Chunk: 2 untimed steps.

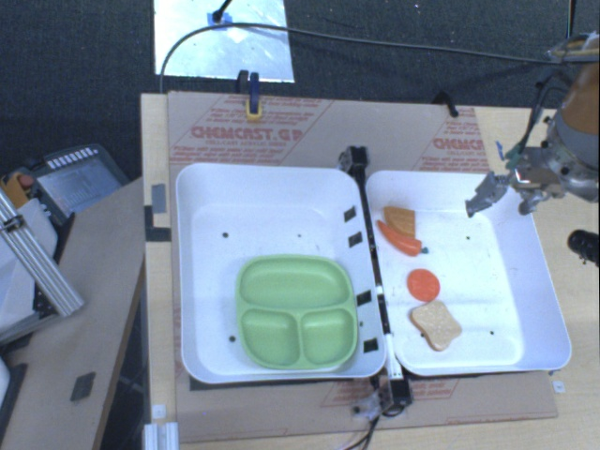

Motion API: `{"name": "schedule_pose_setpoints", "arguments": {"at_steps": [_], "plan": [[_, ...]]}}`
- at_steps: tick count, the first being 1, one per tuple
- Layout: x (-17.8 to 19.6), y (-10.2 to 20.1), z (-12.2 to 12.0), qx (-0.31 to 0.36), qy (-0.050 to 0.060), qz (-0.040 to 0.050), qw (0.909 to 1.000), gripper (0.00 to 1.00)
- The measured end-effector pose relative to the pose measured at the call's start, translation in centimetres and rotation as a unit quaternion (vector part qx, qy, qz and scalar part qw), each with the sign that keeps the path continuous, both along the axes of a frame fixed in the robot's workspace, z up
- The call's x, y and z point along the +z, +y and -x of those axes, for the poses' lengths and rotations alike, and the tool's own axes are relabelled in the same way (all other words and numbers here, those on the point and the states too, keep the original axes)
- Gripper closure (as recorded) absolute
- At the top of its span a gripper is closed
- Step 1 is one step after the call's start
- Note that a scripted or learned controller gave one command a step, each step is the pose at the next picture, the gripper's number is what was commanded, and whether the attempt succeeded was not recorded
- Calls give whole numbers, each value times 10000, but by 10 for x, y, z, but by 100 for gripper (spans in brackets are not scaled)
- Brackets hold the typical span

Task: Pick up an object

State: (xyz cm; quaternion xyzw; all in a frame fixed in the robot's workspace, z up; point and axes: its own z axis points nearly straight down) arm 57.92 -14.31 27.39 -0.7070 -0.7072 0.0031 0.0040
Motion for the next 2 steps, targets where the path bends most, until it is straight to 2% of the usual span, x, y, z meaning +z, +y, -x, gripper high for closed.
{"name": "schedule_pose_setpoints", "arguments": {"at_steps": [1, 2], "plan": [[7, 0, -2, 12, -58, 9, 10000, 0], [-43, -10, -2, 2, -41, 8, 10000, 0]]}}
